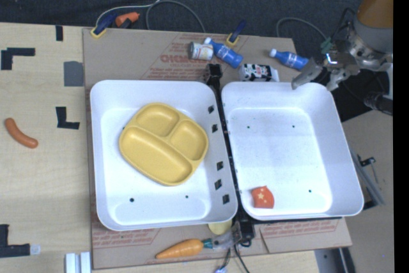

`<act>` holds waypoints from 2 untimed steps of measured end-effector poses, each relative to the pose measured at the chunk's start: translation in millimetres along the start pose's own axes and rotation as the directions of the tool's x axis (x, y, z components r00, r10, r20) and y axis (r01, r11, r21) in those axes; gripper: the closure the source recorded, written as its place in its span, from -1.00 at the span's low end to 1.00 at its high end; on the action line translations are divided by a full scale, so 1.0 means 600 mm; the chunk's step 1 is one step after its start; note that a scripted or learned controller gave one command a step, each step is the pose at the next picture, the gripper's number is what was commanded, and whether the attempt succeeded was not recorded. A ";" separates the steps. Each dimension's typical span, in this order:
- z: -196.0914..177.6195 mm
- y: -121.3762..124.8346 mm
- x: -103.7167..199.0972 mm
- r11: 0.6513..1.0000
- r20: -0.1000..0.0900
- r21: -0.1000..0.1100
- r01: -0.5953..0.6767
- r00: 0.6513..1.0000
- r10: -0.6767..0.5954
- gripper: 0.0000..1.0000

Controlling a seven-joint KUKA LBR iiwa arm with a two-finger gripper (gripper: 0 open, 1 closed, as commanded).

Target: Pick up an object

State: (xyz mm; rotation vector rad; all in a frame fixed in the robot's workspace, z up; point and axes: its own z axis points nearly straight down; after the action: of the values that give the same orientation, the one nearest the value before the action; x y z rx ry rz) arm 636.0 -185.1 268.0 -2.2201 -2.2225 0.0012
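Carrot first: a small orange plastic toy carrot (181, 249) lies on the cardboard at the near edge of the desk, at about 6 o'clock, just outside both bins. Just beyond it, inside the right-hand shallow white bin (342, 156), I see a small red-orange chunky toy (262, 197) resting near the bin's near wall, at roughly 5 o'clock from the view's centre. That is the only thing in that bin, and I judge it the likeliest target. In the left-hand white bin (102, 156) a yellow plastic divided plate (163, 142) lies flat, at 9 o'clock from centre. Well to the left, an orange toy sausage (21, 133) sits on the bare desk. Past the far walls of the bins, blue-and-white small bottles (217, 52) lie on the cardboard around 12 o'clock.

Farthest off, at about 2 o'clock, my claw (317, 75) hangs just above the far right corner of the right bin, its two grey fingers spread wide with nothing between them.

By my reading, the pick has not begun; this is the approach step. The next move calls for carrying the claw toward 6 o'clock across the bin, centring it above the red-orange toy, then descending and closing.
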 end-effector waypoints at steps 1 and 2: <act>0.258 -0.059 0.006 1.000 -0.005 0.018 -0.002 1.000 0.002 -1.00; 0.302 -0.060 0.151 1.000 -0.002 0.002 0.007 1.000 -0.006 -1.00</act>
State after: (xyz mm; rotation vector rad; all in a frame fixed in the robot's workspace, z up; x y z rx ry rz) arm 600.1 -94.3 86.9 -2.2109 -2.2277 0.0009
